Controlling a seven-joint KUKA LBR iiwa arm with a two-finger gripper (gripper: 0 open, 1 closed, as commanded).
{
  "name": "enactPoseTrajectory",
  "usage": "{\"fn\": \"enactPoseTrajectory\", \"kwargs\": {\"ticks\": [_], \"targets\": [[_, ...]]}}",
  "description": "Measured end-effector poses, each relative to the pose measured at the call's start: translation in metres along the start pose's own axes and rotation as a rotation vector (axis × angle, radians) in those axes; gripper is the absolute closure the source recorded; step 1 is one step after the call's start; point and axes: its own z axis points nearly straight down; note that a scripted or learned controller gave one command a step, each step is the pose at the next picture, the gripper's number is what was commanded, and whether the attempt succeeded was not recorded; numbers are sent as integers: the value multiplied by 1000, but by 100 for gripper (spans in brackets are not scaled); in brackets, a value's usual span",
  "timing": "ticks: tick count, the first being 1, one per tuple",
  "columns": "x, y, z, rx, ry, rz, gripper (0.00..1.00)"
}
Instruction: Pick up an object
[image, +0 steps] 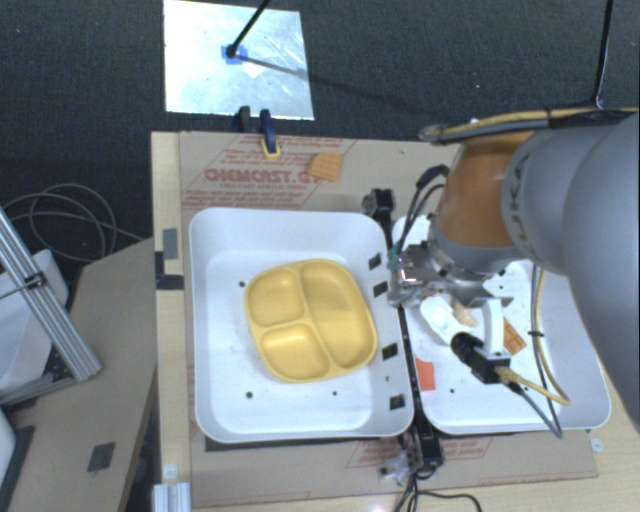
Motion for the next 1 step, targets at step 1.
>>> {"fn": "enactPoseTrajectory", "kwargs": {"ticks": [1], "targets": [[-6, -3, 0, 5, -3, 9, 0]]}}
